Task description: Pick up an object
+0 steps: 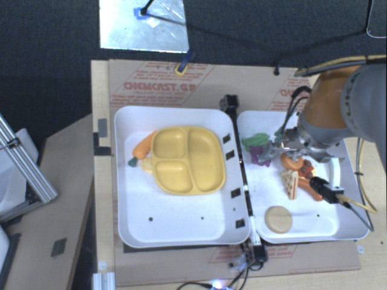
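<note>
Tray (pixel 184 160) and carrot (pixel 144 144) fill left bin (pixel 130 222); tool (pixel 294 147) grip unclear over right bin (pixel 305 229).

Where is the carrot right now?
The carrot lies in the left bin, near its upper left corner, touching the left edge of the yellow divided plate.

A robotics lab is seen here: two white bins (pixel 181 234) are mounted on a protective-film-covered board (pixel 157 83), cables are run along the bench's far edge, and an aluminium frame (pixel 24 162) is glimpsed at the left.
</note>
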